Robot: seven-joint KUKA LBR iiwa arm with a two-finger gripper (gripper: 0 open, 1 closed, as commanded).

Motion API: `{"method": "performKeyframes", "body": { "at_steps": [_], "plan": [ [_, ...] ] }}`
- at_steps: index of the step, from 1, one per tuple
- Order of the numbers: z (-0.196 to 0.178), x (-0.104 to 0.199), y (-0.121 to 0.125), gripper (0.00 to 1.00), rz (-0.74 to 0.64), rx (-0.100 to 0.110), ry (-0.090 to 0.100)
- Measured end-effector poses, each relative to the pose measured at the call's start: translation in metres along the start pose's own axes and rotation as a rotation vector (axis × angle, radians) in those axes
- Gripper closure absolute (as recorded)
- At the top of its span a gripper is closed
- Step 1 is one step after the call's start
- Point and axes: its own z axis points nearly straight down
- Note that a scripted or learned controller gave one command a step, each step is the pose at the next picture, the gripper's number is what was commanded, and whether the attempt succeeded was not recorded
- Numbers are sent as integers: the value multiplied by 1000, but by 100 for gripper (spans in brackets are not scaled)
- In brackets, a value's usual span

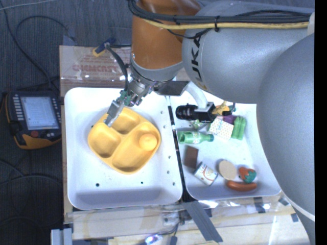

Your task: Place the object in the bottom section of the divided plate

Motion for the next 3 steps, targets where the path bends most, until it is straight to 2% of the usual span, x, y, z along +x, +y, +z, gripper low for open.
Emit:
{"method": "performKeyframes", "body": {
  "at_steps": [1, 2, 3],
  "plan": [
    [-86, -13, -6, 0, -78, -2, -4],
    [-135, 46, -1, 0, -80, -2, -4],
    [-154, 78, -25, 0, -68, -2, -4]
  ]
}}
